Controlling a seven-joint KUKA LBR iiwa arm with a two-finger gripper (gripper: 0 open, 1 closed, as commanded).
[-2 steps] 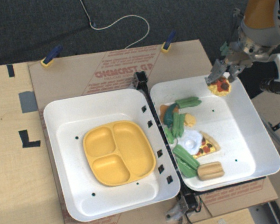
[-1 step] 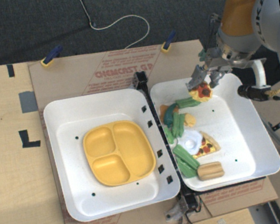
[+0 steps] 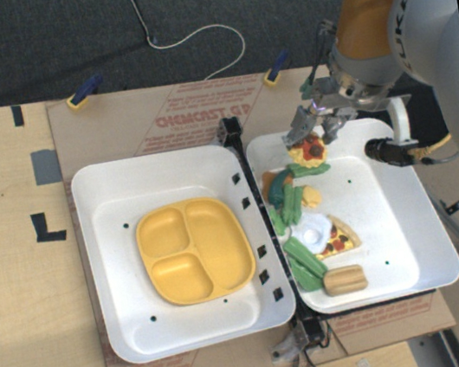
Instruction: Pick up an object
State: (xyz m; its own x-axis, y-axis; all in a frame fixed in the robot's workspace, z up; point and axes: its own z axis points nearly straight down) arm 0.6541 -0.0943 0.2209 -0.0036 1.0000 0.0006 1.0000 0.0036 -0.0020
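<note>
1. Gripper point(image 3: 314, 124) hangs over the right bin's point(image 3: 411, 216) far edge, directly above a yellow-red toy point(image 3: 308, 152); finger spread: I cannot tell.
2. Descend straight, avoiding the green pieces point(image 3: 290, 203) alongside.
3. Close firmly, then lift.

Two bins sit side by side on the bench, touching along their inner walls. In the left bin point(image 3: 100, 245) a compartment tray point(image 3: 196, 250) lies near the middle. The right bin point(image 3: 413, 225) holds a cluster of toy food toward its left wall: a pizza slice point(image 3: 342, 240) beside a bread roll point(image 3: 344, 279) nearest the front, and long pods point(image 3: 303, 262) along the wall. The gripper point(image 3: 316, 126) hangs over the rear of the cluster, perhaps touching the small item point(image 3: 308, 152) under it.
</note>
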